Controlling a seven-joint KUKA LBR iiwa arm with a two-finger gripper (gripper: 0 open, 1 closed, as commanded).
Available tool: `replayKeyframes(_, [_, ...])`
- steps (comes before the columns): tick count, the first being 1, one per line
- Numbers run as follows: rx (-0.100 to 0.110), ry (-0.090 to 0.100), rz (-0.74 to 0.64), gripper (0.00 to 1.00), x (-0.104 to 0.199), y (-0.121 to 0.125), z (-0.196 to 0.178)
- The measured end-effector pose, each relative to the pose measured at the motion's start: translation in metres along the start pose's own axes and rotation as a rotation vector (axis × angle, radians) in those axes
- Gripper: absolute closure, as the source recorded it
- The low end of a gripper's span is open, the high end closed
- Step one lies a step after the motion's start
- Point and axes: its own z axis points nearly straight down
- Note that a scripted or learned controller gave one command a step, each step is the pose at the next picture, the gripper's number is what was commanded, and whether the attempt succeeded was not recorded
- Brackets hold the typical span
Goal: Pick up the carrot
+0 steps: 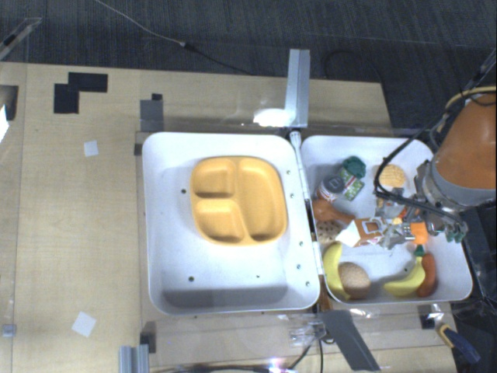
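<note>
Orange and tapered, the carrot (428, 274) lies at the near right corner of the right bin (458, 290), its green stem end pointing up toward the gripper (404, 228). A yellow banana (405, 284) lies touching it on the left side. The gripper hangs over the middle of this bin, just above the carrot's stem end, with the grey wrist and orange band of the arm (466, 158) entering from the right.

Gripper state: the fingertips sit among cluttered small items and cables, so their opening cannot be read. No object is visibly held between them.

Current step, as judged: approach and alignment. The carrot rests on the bin floor, so the grasp is not yet made.

Surrounding contents of the right bin: a second banana (332, 266) curled around a brown roll (355, 277), a green-capped bottle (347, 179), a small round bun (393, 176), and an orange-and-white packet (371, 228). The left bin (167, 231) holds a yellow compartment plate (236, 198).

Requirements for the next move (estimate only):
- Shift the gripper toward the near right corner, centred over the carrot body.
- Orient the fingers across the carrot's narrow width.
- Keep clear of the adjacent banana and the bin wall, both of which crowd the descent.
</note>
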Motion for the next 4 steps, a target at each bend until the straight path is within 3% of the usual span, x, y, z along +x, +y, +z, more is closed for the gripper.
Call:
replayKeyframes(1, [-0.001, 0.003, -0.093, 1.0, 0.011, 0.036, -0.021])
replayKeyframes(2, [-0.002, 0.003, -0.091, 1.0, 0.012, 0.069, -0.03])
replayKeyframes(3, [0.001, 0.0, -0.129, 1.0, -0.043, -0.004, 0.061])
replayKeyframes(4, [0.0, 0.0, 0.058, 1.0, -0.011, 0.019, -0.006])
